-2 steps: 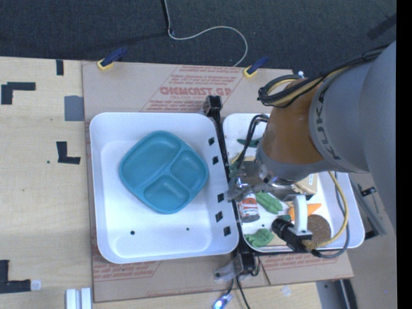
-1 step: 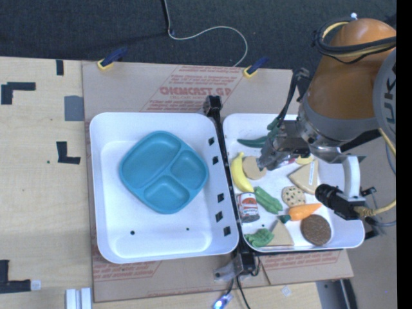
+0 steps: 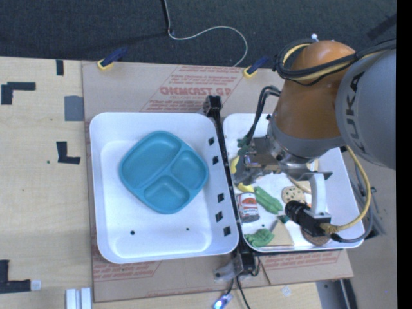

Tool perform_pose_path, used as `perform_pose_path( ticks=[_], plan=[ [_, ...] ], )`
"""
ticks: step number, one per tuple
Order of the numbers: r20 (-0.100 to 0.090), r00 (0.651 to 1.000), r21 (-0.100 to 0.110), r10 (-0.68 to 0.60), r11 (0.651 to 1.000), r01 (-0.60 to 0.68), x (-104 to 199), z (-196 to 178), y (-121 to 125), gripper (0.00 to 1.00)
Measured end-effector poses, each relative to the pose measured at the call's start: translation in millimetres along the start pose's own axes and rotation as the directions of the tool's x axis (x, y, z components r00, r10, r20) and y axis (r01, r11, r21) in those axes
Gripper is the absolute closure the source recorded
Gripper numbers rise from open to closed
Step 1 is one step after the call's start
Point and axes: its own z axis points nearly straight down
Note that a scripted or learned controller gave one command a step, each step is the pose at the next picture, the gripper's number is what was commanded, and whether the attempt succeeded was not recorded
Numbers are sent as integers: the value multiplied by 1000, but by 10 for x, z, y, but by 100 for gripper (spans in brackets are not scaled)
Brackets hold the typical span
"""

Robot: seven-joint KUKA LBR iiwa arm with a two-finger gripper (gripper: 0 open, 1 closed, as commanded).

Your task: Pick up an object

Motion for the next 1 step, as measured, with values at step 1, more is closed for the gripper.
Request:
perform_pose_path(
  ticks=[1],
  plan=[
    [-1, 1000, -13, 0, 1000, 0, 67, -931, 0, 100]
  ],
)
